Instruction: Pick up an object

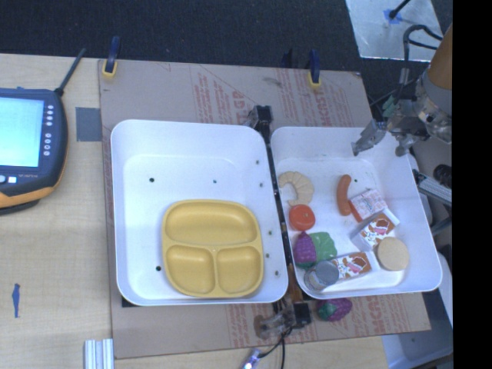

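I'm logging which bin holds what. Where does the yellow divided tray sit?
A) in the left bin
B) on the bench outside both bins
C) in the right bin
A: the yellow divided tray lies flat on the floor of the left bin, while the toy foods crowd the right bin.

The arm [438, 75] is cut off at the right edge.

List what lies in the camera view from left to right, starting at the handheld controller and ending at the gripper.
Handheld controller → yellow divided tray in the left bin → orange tomato → red sausage → round cracker → gripper over the right bin.
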You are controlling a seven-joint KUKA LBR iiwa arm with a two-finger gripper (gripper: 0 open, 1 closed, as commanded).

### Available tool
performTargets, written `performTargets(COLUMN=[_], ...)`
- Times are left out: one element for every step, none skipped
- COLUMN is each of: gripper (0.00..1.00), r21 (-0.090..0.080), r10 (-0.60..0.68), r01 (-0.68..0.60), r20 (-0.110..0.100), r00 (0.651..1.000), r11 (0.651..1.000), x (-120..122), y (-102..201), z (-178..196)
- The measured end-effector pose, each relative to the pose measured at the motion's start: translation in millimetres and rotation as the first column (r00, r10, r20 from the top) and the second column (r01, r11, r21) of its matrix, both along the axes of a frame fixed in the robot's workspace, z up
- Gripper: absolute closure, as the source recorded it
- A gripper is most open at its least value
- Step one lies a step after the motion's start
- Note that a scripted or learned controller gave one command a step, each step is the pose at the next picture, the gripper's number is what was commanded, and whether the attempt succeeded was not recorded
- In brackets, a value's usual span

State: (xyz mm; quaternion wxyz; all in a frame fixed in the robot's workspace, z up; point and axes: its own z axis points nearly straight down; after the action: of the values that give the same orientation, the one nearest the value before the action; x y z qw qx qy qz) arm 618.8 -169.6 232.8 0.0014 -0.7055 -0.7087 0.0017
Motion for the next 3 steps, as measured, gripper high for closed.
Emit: performTargets(gripper=[0.0, 0.0, 1.0], r21=[0.0, 0.0, -0.001], r10=[0.002, 0.002, 0.004], r01=[-0.002, -0.002, -0.004], r20=[-0.003, -0.001, -0.003], r00=[1.0, 1.0, 1.0], r11=[1.0, 1.0, 1.0], x=[25.8, -8.5, -8.5], y=[-13.0, 27.0, 25.6], z=[-131.0, -141.4, -130.9])
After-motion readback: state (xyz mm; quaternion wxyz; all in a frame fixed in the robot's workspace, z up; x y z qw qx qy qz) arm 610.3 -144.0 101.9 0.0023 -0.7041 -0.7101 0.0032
